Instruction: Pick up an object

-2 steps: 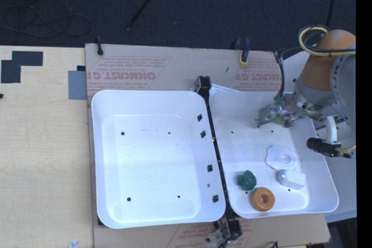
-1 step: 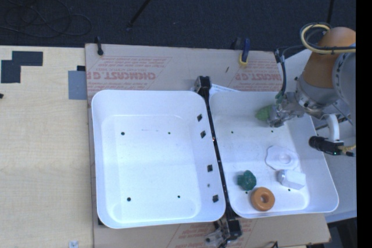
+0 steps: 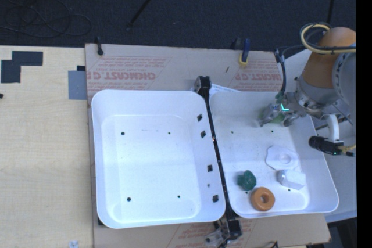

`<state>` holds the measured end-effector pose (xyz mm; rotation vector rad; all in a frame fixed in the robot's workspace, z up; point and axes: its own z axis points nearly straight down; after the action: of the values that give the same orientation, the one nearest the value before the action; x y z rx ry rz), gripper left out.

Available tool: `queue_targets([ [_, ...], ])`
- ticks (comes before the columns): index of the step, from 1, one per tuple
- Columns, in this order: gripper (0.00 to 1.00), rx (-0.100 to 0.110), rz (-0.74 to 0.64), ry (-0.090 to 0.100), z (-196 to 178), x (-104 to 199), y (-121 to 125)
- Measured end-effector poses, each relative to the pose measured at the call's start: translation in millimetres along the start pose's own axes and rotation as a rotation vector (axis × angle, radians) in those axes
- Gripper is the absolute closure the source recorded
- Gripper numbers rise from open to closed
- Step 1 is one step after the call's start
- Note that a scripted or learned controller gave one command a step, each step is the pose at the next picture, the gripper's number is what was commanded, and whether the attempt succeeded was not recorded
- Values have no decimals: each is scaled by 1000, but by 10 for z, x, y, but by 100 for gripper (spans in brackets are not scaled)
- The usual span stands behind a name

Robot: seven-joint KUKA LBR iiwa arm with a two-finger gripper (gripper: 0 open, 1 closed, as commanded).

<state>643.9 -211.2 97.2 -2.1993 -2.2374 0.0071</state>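
The right bin (image 3: 244, 125) holds several small objects near its front right corner: an orange ring (image 3: 263, 198), a dark green lump (image 3: 247, 179), a white round piece (image 3: 282, 157) and a pale grey-white block (image 3: 290, 179). My gripper (image 3: 274, 115) hangs over the back right part of this bin, well behind those objects, with a small green light on it. The grey arm with its orange band (image 3: 328, 58) comes in from the right. Nothing shows between the fingers.
The left bin (image 3: 104, 125) stands beside the right one, joined by a black divider strip (image 3: 210, 142). Both rest on a cardboard sheet (image 3: 145, 69). A blue-and-yellow clamp (image 3: 244, 55) grips the cardboard's back edge. Cables lie on the dark floor behind.
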Motion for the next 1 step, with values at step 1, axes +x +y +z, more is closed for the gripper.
queue_targets([
  [1,100,2,-1,0,-100,-1,-1],
])
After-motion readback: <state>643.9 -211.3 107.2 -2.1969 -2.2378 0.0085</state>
